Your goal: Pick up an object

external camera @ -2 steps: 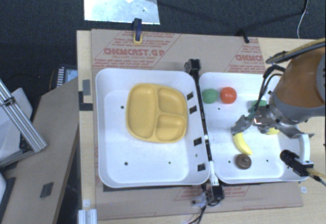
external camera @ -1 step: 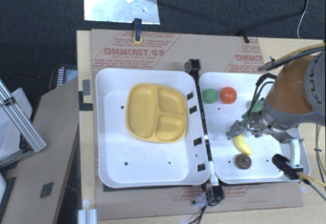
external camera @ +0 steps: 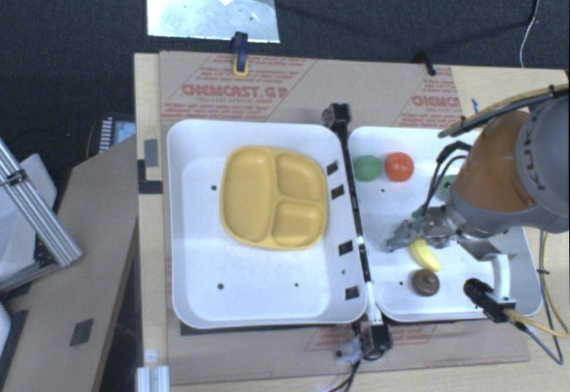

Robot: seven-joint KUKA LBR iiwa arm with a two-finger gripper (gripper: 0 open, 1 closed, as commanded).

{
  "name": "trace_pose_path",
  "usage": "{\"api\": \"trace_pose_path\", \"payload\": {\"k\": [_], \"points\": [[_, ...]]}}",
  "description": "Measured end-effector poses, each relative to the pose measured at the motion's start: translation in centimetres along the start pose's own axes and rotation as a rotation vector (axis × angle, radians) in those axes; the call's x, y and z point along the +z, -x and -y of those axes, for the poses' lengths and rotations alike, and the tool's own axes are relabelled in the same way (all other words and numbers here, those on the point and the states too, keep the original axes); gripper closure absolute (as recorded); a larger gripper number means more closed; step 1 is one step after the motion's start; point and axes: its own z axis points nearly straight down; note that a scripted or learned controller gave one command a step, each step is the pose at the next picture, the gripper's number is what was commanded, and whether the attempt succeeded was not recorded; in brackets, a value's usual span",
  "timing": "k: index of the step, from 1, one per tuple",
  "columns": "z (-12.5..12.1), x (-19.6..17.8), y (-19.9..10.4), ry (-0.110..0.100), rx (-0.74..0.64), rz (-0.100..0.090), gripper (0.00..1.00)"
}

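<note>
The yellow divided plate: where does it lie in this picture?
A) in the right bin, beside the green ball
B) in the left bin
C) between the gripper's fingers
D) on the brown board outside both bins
B: the yellow divided plate lies flat in the left bin, while the green ball sits apart from it in the right bin.

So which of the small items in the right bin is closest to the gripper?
The yellow banana-shaped piece, right at the gripper. The brown round piece sits lower; the green ball and orange ball lie at the bin's far end.
</note>
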Motion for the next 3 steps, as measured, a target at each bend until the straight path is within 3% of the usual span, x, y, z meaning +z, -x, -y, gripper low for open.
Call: {"api": "trace_pose_path", "payload": {"k": [1,3], "points": [[-0.1,-1.2,0.0,0.004,0.000,0.001,1.00],[-1.4,-11.6,-0.9,0.008,-0.005,0.002,1.00]]}}
